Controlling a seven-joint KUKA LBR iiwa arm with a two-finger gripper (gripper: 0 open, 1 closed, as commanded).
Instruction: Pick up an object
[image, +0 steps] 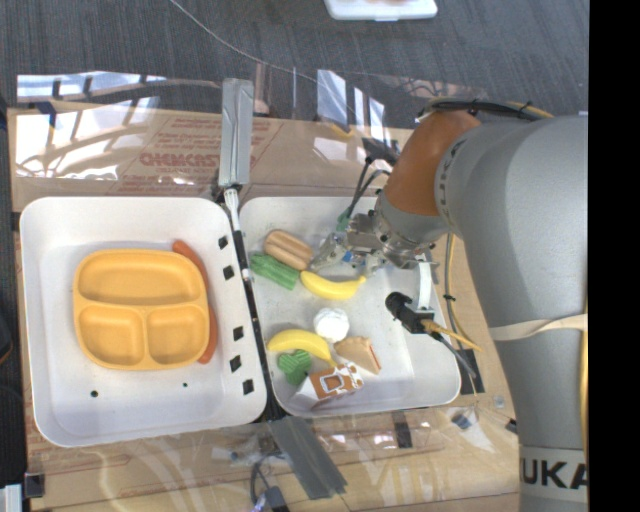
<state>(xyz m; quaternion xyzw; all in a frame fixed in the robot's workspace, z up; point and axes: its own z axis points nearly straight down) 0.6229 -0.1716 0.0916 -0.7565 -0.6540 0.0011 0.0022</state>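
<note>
— Two bins, side by side. Biggest thing first: what do you log?

— Arm (510, 230), grey, orange band above the wrist, reaching in from the right and covering the right bin's far right corner. Then the left bin (50, 330), white, shallow. Right bin (400, 375), same make, touching it along the middle divide.

— Contents of the left bin?

— Yellow tray (140, 305) with three compartments, lying flat near the centre. An orange-red sausage-like piece (205, 300) curves along its right edge, touching it.

— Right bin?

— Crowded. Upper left: a tan bread roll (288, 248), with a green ridged piece (273, 270) just below it, touching. A banana (333, 287) lies near the bin's middle. Below that, a second banana (300, 344), a white round object (331, 323) just beside its right end, a green lump (292, 365) under it. A tan wedge (358, 353) and a small orange-and-white carton (335, 382) sit near the front wall.

— Gripper?

— Gripper (345, 250) is low over the right bin, just above the upper banana and right of the bread roll. Metal and cabling blur together there; whether it is wide or narrow, cannot tell. Nothing visibly held.

— Anything smaller?

— A black fitting (405, 310) on the arm's underside, over the bin's right side.
</note>
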